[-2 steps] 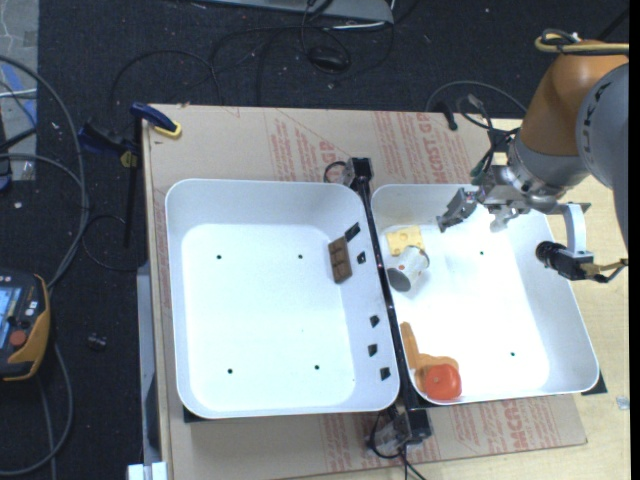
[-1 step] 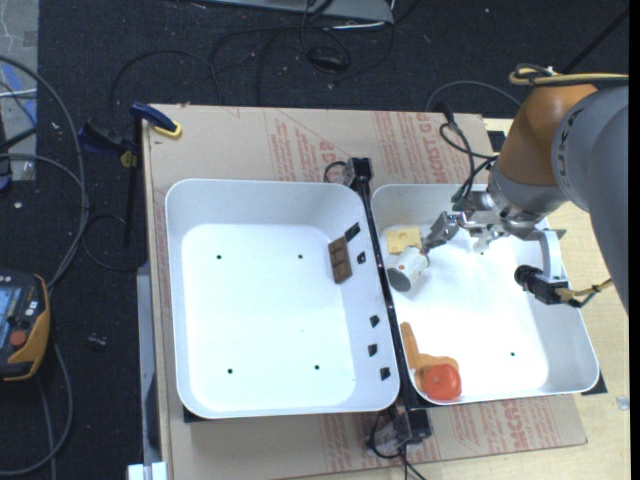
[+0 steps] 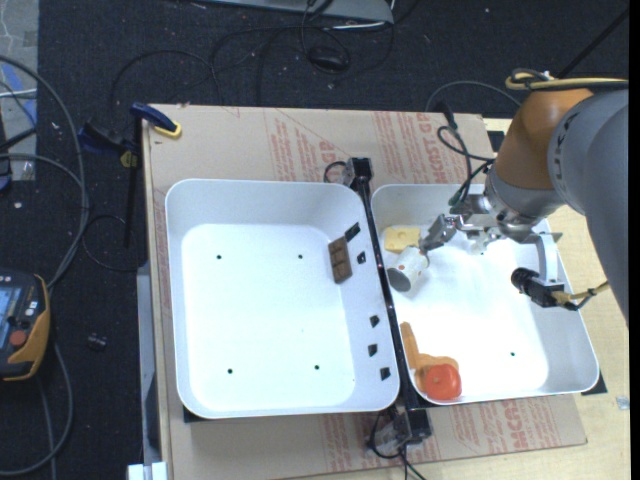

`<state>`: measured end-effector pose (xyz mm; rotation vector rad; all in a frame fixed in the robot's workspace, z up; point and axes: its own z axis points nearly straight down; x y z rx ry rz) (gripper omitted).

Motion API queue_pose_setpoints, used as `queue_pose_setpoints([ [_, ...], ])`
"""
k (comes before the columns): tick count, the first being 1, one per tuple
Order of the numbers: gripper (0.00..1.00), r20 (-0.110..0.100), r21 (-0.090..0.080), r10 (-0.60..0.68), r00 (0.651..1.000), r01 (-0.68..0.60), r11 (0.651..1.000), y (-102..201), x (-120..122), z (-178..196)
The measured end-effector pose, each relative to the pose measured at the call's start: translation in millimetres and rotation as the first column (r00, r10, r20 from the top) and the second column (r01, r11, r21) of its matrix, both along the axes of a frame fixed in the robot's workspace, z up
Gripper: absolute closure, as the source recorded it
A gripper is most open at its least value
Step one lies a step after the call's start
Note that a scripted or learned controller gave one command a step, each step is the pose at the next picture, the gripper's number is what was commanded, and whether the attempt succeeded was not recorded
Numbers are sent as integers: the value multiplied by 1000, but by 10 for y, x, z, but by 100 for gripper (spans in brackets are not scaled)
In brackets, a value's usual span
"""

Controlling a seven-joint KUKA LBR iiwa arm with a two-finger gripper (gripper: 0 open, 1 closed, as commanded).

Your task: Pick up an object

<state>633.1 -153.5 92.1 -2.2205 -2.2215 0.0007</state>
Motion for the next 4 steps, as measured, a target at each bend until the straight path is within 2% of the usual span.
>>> queue_pose_setpoints([
  [1, 100, 2, 0, 0, 1000, 0, 1000, 0, 6, 111],
  [3, 100, 6, -1, 0, 1000, 0, 1000, 47, -138, 1168],
  [4, 100, 6, -1, 0, 1000, 0, 1000, 47, -130, 1696],
])
